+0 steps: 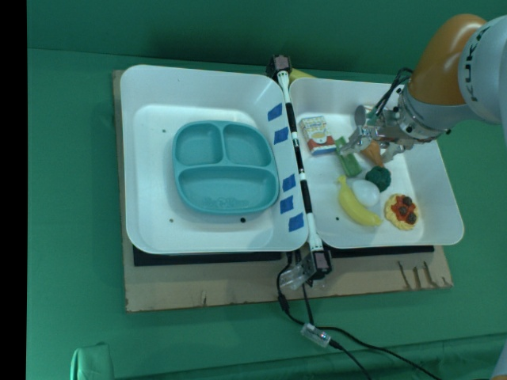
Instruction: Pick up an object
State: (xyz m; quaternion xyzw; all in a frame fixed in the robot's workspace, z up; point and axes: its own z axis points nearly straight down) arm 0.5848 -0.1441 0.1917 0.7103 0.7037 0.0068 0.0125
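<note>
While over the right bin [444,212], the gripper [358,142] hangs — perhaps touching a green piece [349,165].

A: any readable text in frame?
B: one mark; dark letters on the grey arm [483,62] at the right edge, just past the orange band; looks like "KU", rest cut off by the frame edge
A: the small carton [316,134] in the right bin?
B: red and white print on it; too small to read
A: blue tape squares [285,169] on the divider?
B: blank
</note>
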